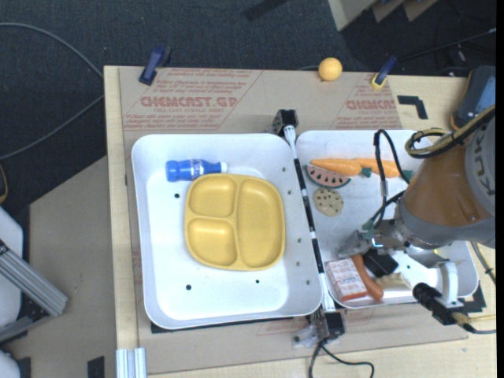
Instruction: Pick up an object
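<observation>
Your claw (376, 260) sits low in the right bin (356, 142), over a hot dog (370, 280) beside a small box (344, 278); you cannot tell its state. The toy looks light, smooth and rounded: grip across its middle. The desk (118, 211) is plywood, over dark carpet (63, 69).

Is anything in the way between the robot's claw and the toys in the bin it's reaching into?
Nothing visible blocks it. The claw hangs low over the right bin, just above the small box and the hot dog toy. The cookie, watermelon slice and carrot lie farther back, apart from it.
</observation>
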### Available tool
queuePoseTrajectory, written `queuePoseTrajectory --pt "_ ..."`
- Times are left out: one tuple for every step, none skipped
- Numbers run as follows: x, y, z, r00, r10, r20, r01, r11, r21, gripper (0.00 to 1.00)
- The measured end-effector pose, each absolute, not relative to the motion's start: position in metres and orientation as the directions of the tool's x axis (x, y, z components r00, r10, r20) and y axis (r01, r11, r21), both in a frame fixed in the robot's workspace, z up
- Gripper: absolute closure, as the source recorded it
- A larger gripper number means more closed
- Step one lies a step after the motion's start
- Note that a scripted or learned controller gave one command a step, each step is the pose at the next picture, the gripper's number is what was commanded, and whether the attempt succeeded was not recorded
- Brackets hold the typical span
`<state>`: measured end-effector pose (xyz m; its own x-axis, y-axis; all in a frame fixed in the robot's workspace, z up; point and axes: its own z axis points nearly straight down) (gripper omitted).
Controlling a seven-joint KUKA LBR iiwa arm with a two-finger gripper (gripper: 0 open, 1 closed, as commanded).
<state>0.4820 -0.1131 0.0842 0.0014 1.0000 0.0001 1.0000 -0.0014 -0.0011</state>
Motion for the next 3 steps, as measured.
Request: queuePoseTrajectory --pt "0.485 -0.113 0.096 0.001 1.000 -0.002 1.000 -0.001 0.008 1.00" --pt "0.485 -0.116 0.096 0.004 1.000 -0.007 1.000 -0.004 0.010 0.00" --pt "0.534 -0.162 0.103 0.001 1.000 -0.001 1.000 -0.001 0.001 0.00"
